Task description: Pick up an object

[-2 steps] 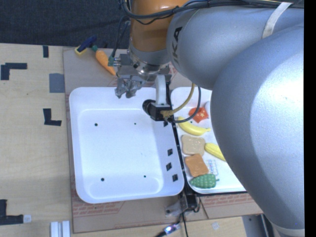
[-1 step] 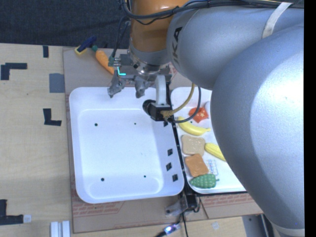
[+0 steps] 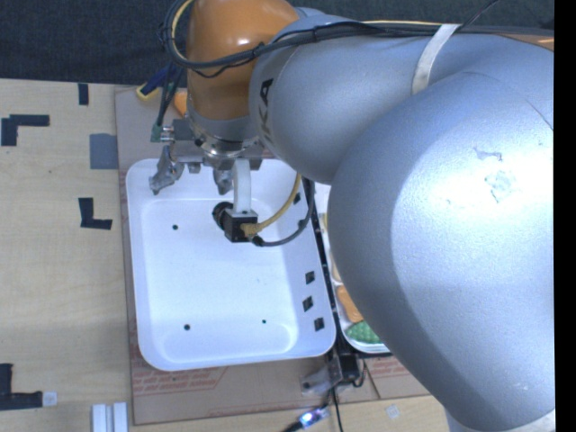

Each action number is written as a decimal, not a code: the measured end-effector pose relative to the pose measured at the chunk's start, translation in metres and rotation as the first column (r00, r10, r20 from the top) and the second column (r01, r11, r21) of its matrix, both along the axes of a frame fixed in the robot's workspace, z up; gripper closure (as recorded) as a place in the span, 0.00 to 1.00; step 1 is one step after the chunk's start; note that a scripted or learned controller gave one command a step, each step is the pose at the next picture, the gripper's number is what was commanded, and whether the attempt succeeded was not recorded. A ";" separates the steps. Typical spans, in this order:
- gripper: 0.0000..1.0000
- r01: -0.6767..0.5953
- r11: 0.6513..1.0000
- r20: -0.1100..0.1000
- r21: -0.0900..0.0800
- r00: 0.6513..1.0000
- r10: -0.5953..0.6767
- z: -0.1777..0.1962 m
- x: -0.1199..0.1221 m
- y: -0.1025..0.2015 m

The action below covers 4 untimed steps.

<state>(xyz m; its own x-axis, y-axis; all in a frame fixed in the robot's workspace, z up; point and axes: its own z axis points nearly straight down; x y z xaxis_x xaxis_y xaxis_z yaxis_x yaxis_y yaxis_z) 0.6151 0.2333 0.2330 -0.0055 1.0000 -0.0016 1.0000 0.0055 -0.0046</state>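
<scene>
My gripper [image 3: 191, 182] hangs over the far edge of the left white bin [image 3: 153, 268], below the orange band [image 3: 229, 43]. Its two grey fingers [image 3: 161, 178] stand apart, open, with nothing between them. A white bar with a black block [image 3: 232, 221] and a cable hangs from the wrist over the bin floor. In the right bin [image 3: 335, 282], mostly hidden behind my arm, a green object [image 3: 362, 333] and an orange one [image 3: 348, 310] peek out at the arm's edge.
My grey arm [image 3: 432, 178] covers the right half of the view. The bins rest on a brown board [image 3: 180, 387] on a wooden bench [image 3: 54, 286] with black tape marks. A cable end lies near the front [image 3: 315, 414].
</scene>
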 end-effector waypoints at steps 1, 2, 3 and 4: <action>1.00 -0.001 1.000 0.000 0.001 1.000 0.001 0.012 0.000 -0.001; 0.00 0.000 1.000 0.000 0.000 1.000 0.000 0.011 0.000 -0.001; 1.00 -0.003 1.000 -0.002 0.000 1.000 0.003 0.021 0.000 -0.001; 0.00 -0.002 1.000 -0.002 -0.001 1.000 0.002 0.021 0.000 -0.001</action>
<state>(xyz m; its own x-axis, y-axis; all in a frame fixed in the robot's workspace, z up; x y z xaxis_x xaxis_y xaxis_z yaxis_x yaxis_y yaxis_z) 0.6152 0.2324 0.2536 -0.0079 1.0000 -0.0030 0.9999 0.0079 -0.0064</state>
